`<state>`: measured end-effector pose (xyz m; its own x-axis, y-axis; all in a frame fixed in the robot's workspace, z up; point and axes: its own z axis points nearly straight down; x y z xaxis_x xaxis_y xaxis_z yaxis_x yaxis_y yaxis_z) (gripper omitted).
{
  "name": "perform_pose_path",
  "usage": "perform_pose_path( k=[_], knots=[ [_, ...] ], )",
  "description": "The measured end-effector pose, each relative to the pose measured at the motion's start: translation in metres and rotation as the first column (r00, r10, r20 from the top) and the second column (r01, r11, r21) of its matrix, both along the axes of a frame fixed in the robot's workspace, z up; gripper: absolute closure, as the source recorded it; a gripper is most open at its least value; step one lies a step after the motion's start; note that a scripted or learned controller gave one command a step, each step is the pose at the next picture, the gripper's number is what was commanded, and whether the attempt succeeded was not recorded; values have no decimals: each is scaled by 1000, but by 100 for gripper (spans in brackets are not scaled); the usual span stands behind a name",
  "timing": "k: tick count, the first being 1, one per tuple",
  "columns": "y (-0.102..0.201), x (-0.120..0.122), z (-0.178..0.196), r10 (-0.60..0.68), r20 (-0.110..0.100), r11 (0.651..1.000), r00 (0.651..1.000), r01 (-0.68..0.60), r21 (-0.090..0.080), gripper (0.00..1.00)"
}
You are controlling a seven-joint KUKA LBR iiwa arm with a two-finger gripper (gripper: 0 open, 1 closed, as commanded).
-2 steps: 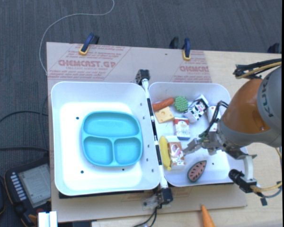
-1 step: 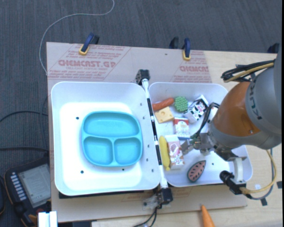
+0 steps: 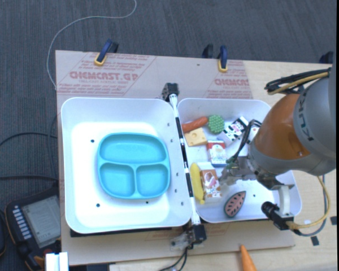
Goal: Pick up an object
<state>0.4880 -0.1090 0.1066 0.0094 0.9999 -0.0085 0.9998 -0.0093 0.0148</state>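
From the camera above the bench, I am down inside the right bin (image 3: 254, 103), my gripper (image 3: 230, 171) low over the toys heaped along its left wall. How wide I stand I cannot tell; the wrist and its orange band (image 3: 277, 131) cover too much of me, and nothing shows held.

Closest to me is a small red-and-white carton (image 3: 217, 152), just beside it a snack packet (image 3: 211, 183) lying against the yellow banana (image 3: 195, 182) at the bin's left wall. A watermelon slice (image 3: 235, 203) sits toward the near edge. Toward the far edge lie a sausage (image 3: 194, 123), a cheese wedge (image 3: 196, 136), a green round piece (image 3: 216, 123) and a black-and-white carton (image 3: 235, 129). The left bin (image 3: 79, 208) carries a blue divided plate (image 3: 134, 165).

I judge this the reach-and-descend step, grasp not yet made. Next I need to settle on one piece, likely the packet or carton, straddle it cleanly without catching its neighbours, then close and lift.
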Motion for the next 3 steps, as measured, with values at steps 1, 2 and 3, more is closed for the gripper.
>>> perform_pose_path(
  k=[1,2,3],
  knots=[
    [-8,-1,1,-9,5,1000,1000,9,-15,0],
    [-4,0,-12,-8,8,1000,1000,8,-18,0],
    [5,2,-1,1,2,1000,1000,-1,5,100]
  ],
)
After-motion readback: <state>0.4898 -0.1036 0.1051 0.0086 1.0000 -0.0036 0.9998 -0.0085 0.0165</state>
